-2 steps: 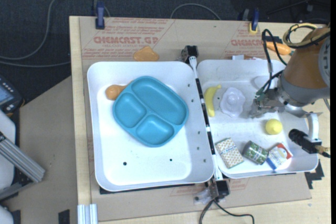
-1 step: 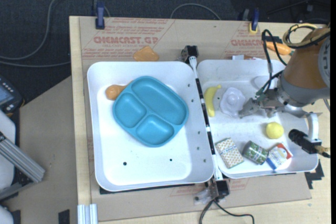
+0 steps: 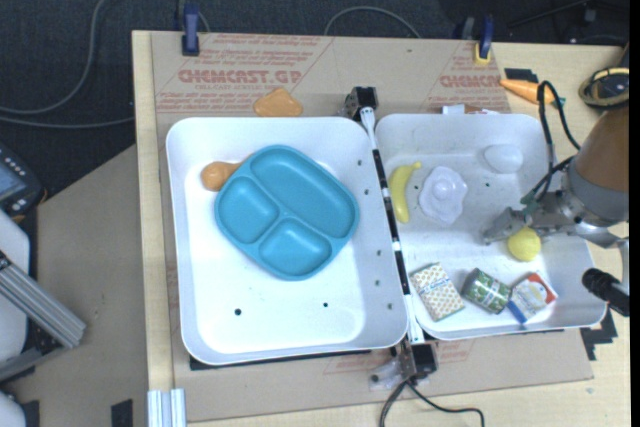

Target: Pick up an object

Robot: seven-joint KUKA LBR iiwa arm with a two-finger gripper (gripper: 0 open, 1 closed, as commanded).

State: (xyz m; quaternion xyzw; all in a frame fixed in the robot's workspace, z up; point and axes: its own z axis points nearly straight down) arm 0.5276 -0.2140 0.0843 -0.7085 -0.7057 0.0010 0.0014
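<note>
My gripper (image 3: 516,223) hangs low in the right bin (image 3: 470,127), reaching in from the right edge. A small yellow lemon (image 3: 523,245) lies directly under and against its tip. The same bin holds a yellow banana (image 3: 400,192) by the left wall and a clear plastic cup (image 3: 442,194) beside it. A white lump (image 3: 502,157) lies farther back. Along the front sit a checkered packet (image 3: 436,291), a green can (image 3: 487,290) and a red, white and blue packet (image 3: 533,296).
The left bin (image 3: 260,330) carries a blue divided plate (image 3: 286,211) with an orange ball (image 3: 213,176) at its left. Outside the bins, an orange piece (image 3: 277,103) and an orange carrot shape (image 3: 520,88) lie on the bench. A black cable (image 3: 552,120) arcs over the right bin's far corner.
</note>
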